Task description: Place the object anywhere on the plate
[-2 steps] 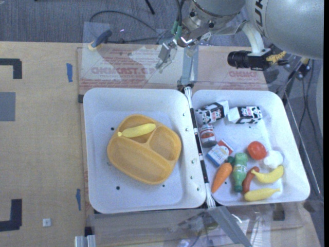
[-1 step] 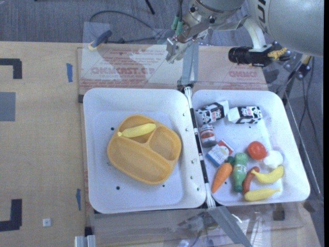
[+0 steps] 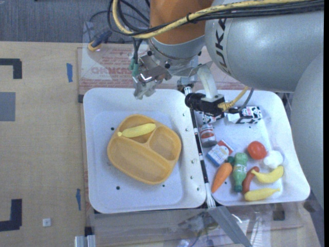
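Now | my gripper (image 3: 143, 89) hangs over left bin's (image 3: 97, 189) far rim, fingers slightly apart, holding nothing | banana (image 3: 136, 130) lies in plate's (image 3: 144, 148) far compartment, just below-left of me | long axis left-right, slightly tilted | likely already placed

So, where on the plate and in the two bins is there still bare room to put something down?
On the yellow plate, the right compartment and the large front one are bare; the banana fills the back-left one. The left bin has bare floor all around the plate. The right bin is crowded with toys, with some room only along its back right.
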Robot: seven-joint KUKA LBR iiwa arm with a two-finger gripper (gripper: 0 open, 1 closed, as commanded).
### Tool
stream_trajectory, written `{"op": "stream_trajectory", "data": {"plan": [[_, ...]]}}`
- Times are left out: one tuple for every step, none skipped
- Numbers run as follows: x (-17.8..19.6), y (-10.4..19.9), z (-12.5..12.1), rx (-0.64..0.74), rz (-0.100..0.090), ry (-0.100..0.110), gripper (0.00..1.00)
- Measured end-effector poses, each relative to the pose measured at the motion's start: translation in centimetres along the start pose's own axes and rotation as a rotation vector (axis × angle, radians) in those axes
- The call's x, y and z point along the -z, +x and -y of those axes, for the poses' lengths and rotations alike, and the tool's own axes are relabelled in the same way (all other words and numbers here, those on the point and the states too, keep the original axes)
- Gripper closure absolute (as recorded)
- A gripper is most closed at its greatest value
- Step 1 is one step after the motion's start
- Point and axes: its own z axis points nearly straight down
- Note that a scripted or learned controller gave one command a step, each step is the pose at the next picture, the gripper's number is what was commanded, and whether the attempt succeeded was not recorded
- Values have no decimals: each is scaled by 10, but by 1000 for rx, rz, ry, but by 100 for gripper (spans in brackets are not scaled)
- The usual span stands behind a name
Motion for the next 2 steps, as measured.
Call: {"op": "stream_trajectory", "data": {"plan": [[-75,5,44,-114,-1,2,100],[-124,-68,75,-192,0,2,100]]}}
